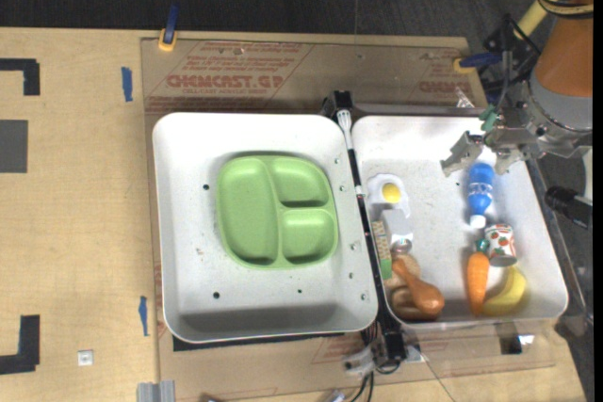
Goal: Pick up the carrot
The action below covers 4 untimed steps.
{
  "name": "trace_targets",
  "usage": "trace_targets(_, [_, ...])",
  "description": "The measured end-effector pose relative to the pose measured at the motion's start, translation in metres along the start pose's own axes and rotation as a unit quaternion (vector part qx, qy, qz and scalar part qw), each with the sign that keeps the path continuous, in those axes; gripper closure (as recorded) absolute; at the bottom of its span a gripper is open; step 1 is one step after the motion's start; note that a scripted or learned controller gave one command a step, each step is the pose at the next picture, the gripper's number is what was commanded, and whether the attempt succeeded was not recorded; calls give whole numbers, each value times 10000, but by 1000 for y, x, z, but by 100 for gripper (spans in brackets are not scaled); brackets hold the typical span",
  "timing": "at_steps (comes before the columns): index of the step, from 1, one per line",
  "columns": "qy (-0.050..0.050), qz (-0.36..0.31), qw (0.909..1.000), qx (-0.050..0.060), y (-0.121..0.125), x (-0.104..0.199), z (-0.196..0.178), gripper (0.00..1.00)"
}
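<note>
The carrot (478, 279) is orange with a green top and lies lengthwise near the front right of the right bin (429, 146). A yellow banana (506, 291) lies against its right side, and a small red and white item (500, 242) sits just behind it. My gripper (482, 149) hangs over the back right part of this bin, above a blue bottle (480, 192), well behind the carrot. Its grey fingers (459, 153) are spread apart and hold nothing.
The left bin (188, 287) holds a green divided plate (278, 208). At the right bin's left side lie a white piece with a yellow centre (388, 193), a brown drumstick-like toy (415, 289) and a thin bar (380, 240). The arm's orange band (570, 52) stands at the right edge.
</note>
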State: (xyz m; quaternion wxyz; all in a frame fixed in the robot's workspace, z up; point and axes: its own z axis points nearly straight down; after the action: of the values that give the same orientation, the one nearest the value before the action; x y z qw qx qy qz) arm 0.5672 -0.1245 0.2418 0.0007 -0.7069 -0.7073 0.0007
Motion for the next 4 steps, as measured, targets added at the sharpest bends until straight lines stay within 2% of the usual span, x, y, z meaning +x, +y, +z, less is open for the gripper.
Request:
trace_targets(1, [12,-1640,9865,12,-72,-21,43,0])
trace_targets(2, [-66,-2021,9793,-81,-82,1,143,0])
trace_targets(3, [-87,-3701,9289,-105,-80,-3,151,0])
trace_targets(4, [-49,-2616,9651,-115,-81,1,153,0])
